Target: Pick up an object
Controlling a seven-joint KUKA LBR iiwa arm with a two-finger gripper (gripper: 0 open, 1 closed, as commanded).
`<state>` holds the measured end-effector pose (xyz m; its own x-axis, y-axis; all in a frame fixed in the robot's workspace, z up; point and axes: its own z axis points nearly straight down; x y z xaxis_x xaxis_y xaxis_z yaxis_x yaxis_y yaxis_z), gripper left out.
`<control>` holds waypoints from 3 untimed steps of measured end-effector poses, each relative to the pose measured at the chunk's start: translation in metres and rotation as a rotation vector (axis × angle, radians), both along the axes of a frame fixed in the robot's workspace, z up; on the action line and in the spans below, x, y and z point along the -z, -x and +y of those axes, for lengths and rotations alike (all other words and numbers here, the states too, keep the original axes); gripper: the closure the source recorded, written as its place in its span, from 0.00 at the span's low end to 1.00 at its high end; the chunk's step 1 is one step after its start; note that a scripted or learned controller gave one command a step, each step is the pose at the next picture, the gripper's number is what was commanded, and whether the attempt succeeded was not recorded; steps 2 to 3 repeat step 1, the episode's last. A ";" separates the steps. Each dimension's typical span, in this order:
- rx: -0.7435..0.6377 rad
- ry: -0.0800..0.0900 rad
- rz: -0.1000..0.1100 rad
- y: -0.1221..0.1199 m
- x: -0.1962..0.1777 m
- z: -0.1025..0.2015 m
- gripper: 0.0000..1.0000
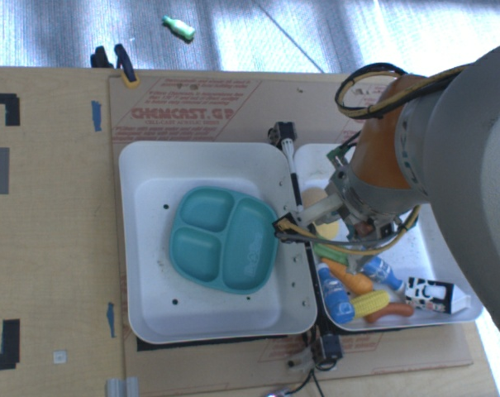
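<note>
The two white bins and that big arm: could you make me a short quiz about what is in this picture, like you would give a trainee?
1. True or false: the teal divided plate lies in the left bin.
2. Which bin does the arm hang over? A) left B) right C) neither
3. Fill in: the small black-and-white cow toy lies near the right bin's lower ______ corner.

Key
1. True.
2. B: it hangs over the right bin, above the blue bottle, carrot and corn cob.
3. Right.
</note>
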<state>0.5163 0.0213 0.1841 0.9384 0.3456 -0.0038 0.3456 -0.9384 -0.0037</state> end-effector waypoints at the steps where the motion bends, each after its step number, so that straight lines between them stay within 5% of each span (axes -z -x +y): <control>1: -0.289 -0.001 -0.001 0.038 0.000 -0.016 0.00; 3: -0.289 -0.001 -0.001 0.038 0.000 -0.016 0.00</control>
